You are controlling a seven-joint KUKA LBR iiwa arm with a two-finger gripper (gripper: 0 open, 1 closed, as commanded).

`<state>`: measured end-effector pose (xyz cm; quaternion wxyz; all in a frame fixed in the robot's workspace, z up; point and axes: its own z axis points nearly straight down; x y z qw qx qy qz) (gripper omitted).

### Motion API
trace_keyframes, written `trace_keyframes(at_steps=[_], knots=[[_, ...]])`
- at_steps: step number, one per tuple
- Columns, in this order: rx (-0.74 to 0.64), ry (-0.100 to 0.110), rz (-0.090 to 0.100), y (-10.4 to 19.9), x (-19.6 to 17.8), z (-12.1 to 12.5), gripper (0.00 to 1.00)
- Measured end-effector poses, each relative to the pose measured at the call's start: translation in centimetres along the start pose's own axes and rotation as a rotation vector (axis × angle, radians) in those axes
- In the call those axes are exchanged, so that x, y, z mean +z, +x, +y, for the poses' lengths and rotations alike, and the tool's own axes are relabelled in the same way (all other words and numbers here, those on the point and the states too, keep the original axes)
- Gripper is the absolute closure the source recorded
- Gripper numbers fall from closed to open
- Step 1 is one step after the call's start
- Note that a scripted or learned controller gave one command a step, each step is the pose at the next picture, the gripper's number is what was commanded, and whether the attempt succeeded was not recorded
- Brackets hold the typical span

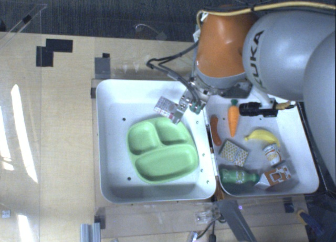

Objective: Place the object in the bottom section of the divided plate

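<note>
Green plastic comes first on the near side: a squat green bottle (239,176) lies along the front wall of the right bin (310,165), and level with it in the left bin (113,130) is the one divided plate (131,140), pale green, with three sections in all. The single large bottom section (168,163) is nearest, its long axis running side to side on a slight slant, and nothing lies in it. Two small sections sit beyond it. Just past the right-hand small section, over the plate's far rim, is the task's thing, one small silvery packet (167,108), tilted, with its long axis slanting down to the right. It touches the tip of the gripper (185,104), on the gripper's left in this view. Whether the gripper is clamped on the packet or only resting against it, I cannot tell. The coming move turns on one thing: the bottom section lies nearward and slightly left of the packet, so the single arm would have to carry it that way across the small section. The right bin holds seven things: the bottle, a brown carton (278,175), a small can (272,154), a checked pouch (233,153), a banana (261,136), a reddish sausage shape (214,129) and, farthest, a carrot (232,120).
</note>
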<state>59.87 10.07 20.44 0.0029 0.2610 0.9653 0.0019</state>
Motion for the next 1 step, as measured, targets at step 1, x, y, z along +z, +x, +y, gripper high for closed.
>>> trace_keyframes(at_steps=[1], knots=[[-0.099, 0.001, 0.0, -1.83, 0.68, -4.85, 1.0]])
